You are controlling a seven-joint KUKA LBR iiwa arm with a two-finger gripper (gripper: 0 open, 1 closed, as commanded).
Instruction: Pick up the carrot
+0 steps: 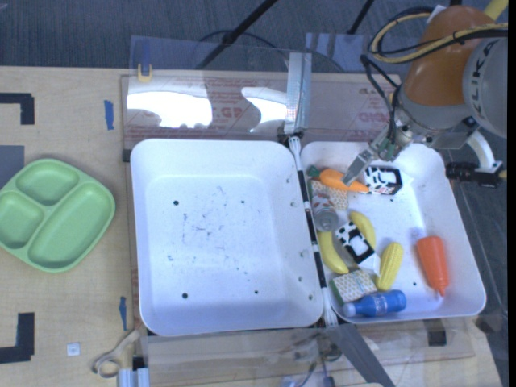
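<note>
- The carrot [332, 179] lies in the right bin [463, 216], at its far left corner. Its green top points left toward the wall between the two bins.
- My pincer [356, 174] is down at the carrot's right, orange end, touching it or just above it. From this slant I cannot tell whether it is released or clenched, so I claim no hold.
- I judge it a light, stiff plastic toy with a smooth skin that is likely slippery. Its taper would let it squirt out of a squeeze near the tip.
- I would take it across the thick middle of the orange body, not the green top.
- A black-and-white toy [384, 180] sits just right of it, and a grey piece [326, 214] just on its near side, so there is little room.
</note>
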